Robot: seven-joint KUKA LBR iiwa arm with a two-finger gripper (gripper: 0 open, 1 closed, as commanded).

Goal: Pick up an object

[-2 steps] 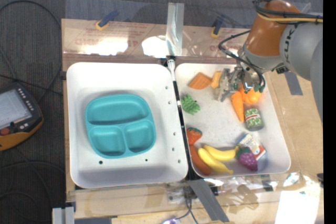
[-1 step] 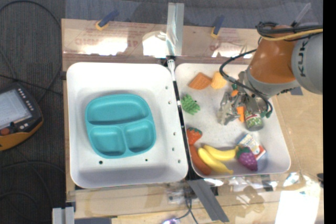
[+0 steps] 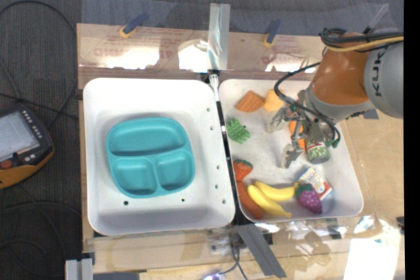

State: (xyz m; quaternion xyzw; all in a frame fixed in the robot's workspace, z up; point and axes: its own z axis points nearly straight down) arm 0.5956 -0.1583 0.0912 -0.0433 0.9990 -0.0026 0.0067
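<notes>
My gripper (image 3: pixel 284 138) hangs over the upper middle of the right bin (image 3: pixel 351 188), reaching in from the right. It is open, with one fingertip (image 3: pixel 278 120) toward the back and the other near the bin floor; only white floor shows between them. Just right of it, partly under the wrist, lie a small green can (image 3: pixel 319 153) and an orange stick-shaped toy (image 3: pixel 300 141). Behind the gripper sit an orange wedge (image 3: pixel 249 101) and a yellow-orange piece (image 3: pixel 272 101). A yellow banana (image 3: pixel 273 196), purple grapes (image 3: pixel 310 200) and a small carton (image 3: pixel 317 181) lie at the front.
A green leafy toy (image 3: pixel 237 132) and a red fruit (image 3: pixel 242 169) lie by the divider between the bins. The left bin (image 3: pixel 98 141) holds a teal divided plate (image 3: pixel 150 155). A handheld pendant (image 3: pixel 20 139) with cables sits on the floor at far left.
</notes>
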